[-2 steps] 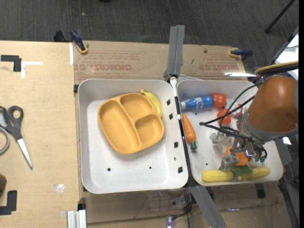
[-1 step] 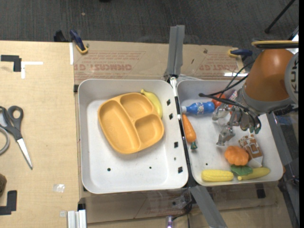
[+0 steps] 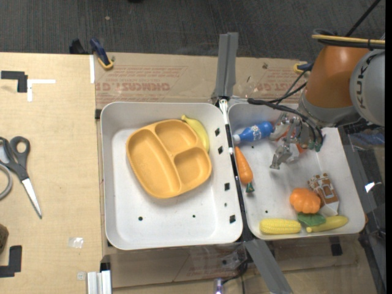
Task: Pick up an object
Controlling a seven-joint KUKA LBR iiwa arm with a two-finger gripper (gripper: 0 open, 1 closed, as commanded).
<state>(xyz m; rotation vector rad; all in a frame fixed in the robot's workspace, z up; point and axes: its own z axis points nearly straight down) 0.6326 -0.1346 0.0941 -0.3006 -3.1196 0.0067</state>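
My gripper (image 3: 285, 155) hangs over the upper middle of the right bin (image 3: 343, 164); its fingers are open and nothing sits between them. A blue bottle (image 3: 254, 131) lies just to its left near the bin's back wall. An orange carrot (image 3: 244, 167) rests along the bin's left wall. Toward the front are a round orange fruit (image 3: 305, 201), a brown and white packet (image 3: 323, 187), a corn cob (image 3: 280, 226) and a yellow piece with green leaves (image 3: 324, 222).
The left bin (image 3: 122, 225) holds a yellow divided plate (image 3: 169, 157) with a banana (image 3: 197, 132) at its back right edge. Scissors (image 3: 21, 170) lie on the wooden bench at the left. The arm's orange band (image 3: 334, 72) looms over the right bin's back corner.
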